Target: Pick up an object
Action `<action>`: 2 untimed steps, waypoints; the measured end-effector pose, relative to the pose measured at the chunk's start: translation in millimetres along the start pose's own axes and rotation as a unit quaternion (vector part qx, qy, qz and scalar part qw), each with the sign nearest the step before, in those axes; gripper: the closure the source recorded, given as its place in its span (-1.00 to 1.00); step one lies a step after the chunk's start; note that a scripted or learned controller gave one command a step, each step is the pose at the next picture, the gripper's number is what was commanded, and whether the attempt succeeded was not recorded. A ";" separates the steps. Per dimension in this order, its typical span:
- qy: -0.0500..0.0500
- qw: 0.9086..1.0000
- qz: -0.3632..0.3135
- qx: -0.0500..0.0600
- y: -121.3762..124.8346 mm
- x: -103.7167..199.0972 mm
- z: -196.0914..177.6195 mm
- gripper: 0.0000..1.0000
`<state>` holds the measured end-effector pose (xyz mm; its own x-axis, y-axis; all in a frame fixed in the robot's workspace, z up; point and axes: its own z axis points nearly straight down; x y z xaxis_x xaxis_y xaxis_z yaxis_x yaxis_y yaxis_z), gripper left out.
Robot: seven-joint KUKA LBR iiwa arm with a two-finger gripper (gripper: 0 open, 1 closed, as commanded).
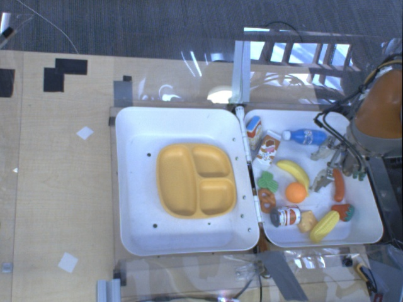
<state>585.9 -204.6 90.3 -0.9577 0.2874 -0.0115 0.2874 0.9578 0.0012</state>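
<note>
1. Two shallow white plastic bins sat side by side on the bench: the left bin, and the right bin, where my pincer hung toward three o'clock.
2. My pincer's metal fingers pointed down among cables; I could not tell how far apart they stood, and I saw nothing between them. Its tips were just beside the red sausage, at about nine o'clock from it.
3. That sausage was a smooth, slim, rounded toy lying nearly upright in the view, close to the bin's three o'clock wall.
4. A curved yellow banana lay at nine o'clock from my pincer, with a round orange just below it.
5. A second banana lay at six o'clock, touching a strawberry.
6. A blue-labelled bottle lay on its side at eleven o'clock from my pincer.
7. A small can lay on its side toward seven o'clock.
8. A matte yellow tray with three rounded compartments filled the middle of the left bin.
</note>
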 end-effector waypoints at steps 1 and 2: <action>0.002 0.989 0.145 0.001 -9.6 98.4 -27.3 -1.00; -0.006 0.988 0.157 0.000 20.0 90.2 -6.4 -1.00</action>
<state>505.2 -159.5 95.7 -0.8213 0.5700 -0.0233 0.5700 0.8216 0.0069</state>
